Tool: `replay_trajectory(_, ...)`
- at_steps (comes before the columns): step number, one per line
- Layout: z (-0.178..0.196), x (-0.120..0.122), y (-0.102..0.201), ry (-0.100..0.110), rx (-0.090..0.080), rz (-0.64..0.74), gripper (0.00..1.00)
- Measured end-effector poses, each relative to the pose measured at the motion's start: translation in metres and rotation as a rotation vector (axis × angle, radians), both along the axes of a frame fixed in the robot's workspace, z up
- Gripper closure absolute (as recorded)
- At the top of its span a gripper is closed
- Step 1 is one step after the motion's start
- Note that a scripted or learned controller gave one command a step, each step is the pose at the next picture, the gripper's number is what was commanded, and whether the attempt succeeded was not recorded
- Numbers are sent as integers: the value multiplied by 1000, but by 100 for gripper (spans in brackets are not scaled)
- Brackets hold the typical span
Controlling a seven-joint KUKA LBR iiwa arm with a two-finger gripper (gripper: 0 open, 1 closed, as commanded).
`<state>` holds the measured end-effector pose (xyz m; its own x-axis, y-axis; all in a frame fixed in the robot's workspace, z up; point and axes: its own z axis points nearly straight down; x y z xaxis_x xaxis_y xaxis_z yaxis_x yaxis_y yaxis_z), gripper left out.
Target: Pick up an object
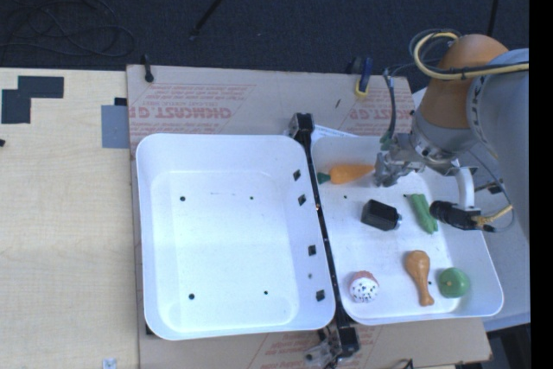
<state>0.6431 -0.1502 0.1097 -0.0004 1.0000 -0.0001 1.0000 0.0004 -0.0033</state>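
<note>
Two glossy white plastic bins sat on the desk; the right bin (484, 294) held a smooth orange carrot (348, 174), a speckled ball (364, 287), a matte black block (380, 214) and a tan drumstick (420, 275). Beside the carrot's blunt end hovered the hand (390, 168); its grip I could not make out.

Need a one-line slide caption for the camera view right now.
Pincer hovers by the toy carrot in the right bin, above a black block.
</note>
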Motion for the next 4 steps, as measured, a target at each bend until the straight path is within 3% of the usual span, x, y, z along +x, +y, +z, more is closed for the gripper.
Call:
replay_trajectory(1, -6, -69, -15, 5, 2, -3, 100)
replay_trajectory(2, 95, 2, 20, -16, -1, 5, 100)
replay_trajectory(3, 81, -44, 2, 4, 0, -3, 100)
replay_trajectory(4, 178, -14, 48, -13, 0, 6, 100)
